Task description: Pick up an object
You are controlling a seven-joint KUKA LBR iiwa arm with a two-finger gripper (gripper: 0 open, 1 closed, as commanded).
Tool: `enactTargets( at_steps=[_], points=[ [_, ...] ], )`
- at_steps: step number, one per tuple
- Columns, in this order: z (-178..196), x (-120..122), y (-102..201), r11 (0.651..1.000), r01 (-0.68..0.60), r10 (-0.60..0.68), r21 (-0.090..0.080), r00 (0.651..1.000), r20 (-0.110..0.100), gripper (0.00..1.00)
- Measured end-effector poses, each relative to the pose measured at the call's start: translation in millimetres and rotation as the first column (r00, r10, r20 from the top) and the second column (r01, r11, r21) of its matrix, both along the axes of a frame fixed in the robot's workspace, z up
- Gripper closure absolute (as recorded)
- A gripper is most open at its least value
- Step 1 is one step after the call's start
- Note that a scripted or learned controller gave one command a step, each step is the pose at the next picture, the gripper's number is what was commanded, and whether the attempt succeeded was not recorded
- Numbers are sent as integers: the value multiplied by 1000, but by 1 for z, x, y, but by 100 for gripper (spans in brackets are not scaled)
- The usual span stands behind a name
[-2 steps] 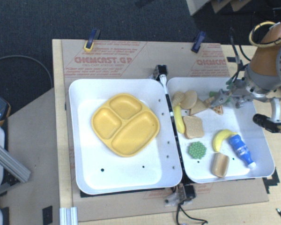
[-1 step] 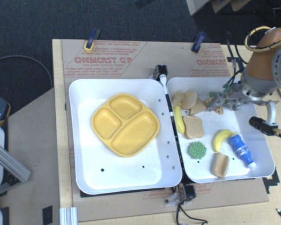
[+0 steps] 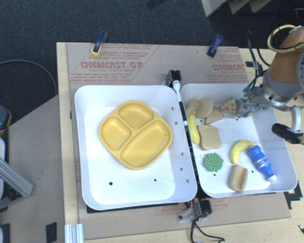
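The right bin [image 3: 286, 158] holds several toy foods: a thin yellow banana [image 3: 193, 129], a bread slice [image 3: 209, 136], a green bumpy ball [image 3: 213, 162], a curved yellow piece [image 3: 240, 150], a blue bottle [image 3: 261, 162] and a brown roll [image 3: 238, 177]. Beige pieces [image 3: 200, 107] lie at the bin's back left, with a tan speckled piece [image 3: 228, 107] beside them. My gripper [image 3: 245, 105] is low over the bin's back edge, right next to the tan speckled piece. The grey and orange wrist [image 3: 286, 70] rises behind it.
The left bin [image 3: 88, 171] carries a yellow divided plate [image 3: 136, 133]. A black ridge [image 3: 185, 135] separates the two bins. Clamps [image 3: 98, 43] [image 3: 215, 44] sit on the cardboard at the back. The arm's black cable fitting [image 3: 289, 132] hangs over the right bin's right side.
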State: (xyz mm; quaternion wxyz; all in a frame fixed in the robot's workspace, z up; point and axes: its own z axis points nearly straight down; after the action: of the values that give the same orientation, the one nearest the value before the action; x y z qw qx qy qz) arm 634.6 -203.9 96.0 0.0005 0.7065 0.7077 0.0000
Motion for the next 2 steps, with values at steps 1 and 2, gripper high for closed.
enactTargets(
  at_steps=[1, 2],
  points=[
    [58, 7, 6, 1000, 1, -1, -1, 1000, 4, 100],
    [101, 4, 3, 1000, 2, -2, -2, 1000, 4, 100]
  ],
)
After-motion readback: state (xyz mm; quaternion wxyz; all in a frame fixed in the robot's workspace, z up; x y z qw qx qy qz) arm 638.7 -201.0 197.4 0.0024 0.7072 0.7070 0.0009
